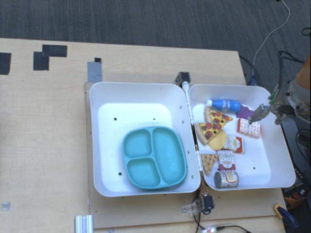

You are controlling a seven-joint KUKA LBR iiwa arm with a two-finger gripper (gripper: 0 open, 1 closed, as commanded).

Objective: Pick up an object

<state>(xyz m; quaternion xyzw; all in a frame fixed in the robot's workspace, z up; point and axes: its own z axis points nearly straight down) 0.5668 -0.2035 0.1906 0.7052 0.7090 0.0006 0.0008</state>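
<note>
The gripper point(260, 113) comes in from the right, over the right bin point(277, 178), near its upper right part. Its dark fingers point left and down; whether they are spread or closed cannot be told, and nothing is seen between them.

Take the red box point(249, 128) as the landmark. It lies just below and left of the fingertips, closest of all to the gripper, so it is the likely target. Its long axis runs roughly left-right, slightly tilted. A purple piece point(244, 112) sits just above it, almost under the fingertips. The blue bottle point(224, 105) lies above-left of the box, long axis left-right. Pizza slices point(214, 125) lie to its left, a small carton point(234, 144) below-left, a can point(226, 179) well below. Far left of the box, in the left bin point(104, 130), rests a teal plate point(154, 157).
</note>
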